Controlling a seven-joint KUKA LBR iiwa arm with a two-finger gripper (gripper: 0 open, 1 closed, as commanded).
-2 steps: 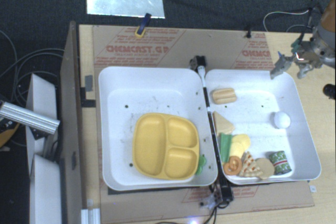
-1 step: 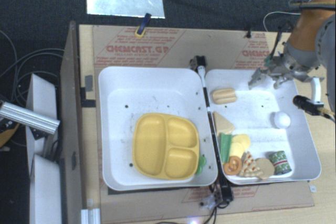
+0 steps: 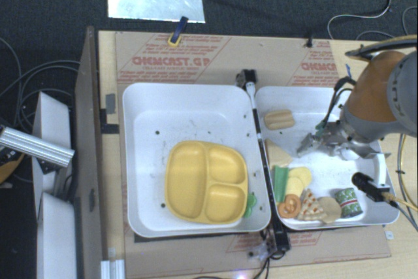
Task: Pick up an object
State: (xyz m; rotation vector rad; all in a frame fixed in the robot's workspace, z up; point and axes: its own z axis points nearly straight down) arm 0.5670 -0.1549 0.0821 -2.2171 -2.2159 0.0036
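My gripper [image 3: 315,140] hangs low over the middle of the right bin [image 3: 307,98], reaching in from the right, with nothing seen in it. A tan bread roll [image 3: 279,119] lies to its upper left, apart from it. Along the bin's front lie a green vegetable piece [image 3: 279,182], pale yellow slices [image 3: 300,178], an orange pretzel-like ring [image 3: 289,206], a pizza slice [image 3: 312,206], a beige disc [image 3: 330,208] and a green can [image 3: 349,202]. All of these sit below the gripper and clear of it.
The left bin [image 3: 189,108] holds a yellow divided plate [image 3: 206,181], with a small green thing [image 3: 251,204] at the plate's right edge. A black divider [image 3: 258,134] runs between the bins. Cables trail over the bench at the right.
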